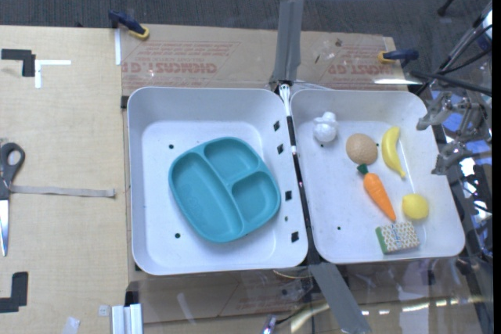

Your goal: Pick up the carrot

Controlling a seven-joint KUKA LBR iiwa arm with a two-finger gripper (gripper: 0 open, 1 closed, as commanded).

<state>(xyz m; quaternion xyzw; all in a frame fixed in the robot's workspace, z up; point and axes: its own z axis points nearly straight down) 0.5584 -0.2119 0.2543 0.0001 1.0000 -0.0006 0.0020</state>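
Note:
The orange carrot (380,195) lies in the right bin (337,238), right of its middle. Its green top points up-left toward a brown egg-shaped item (361,148). The gripper (445,138) appears as grey metal parts at the bin's right rim, off to the right of the carrot and apart from it. Nothing is visibly held.
A banana (392,151), a lemon (415,206), a small sponge (397,236) and a white figure (325,129) lie close around the carrot. The left bin (149,246) holds a teal divided plate (225,188). Scissors (8,168) lie on the bench at far left.

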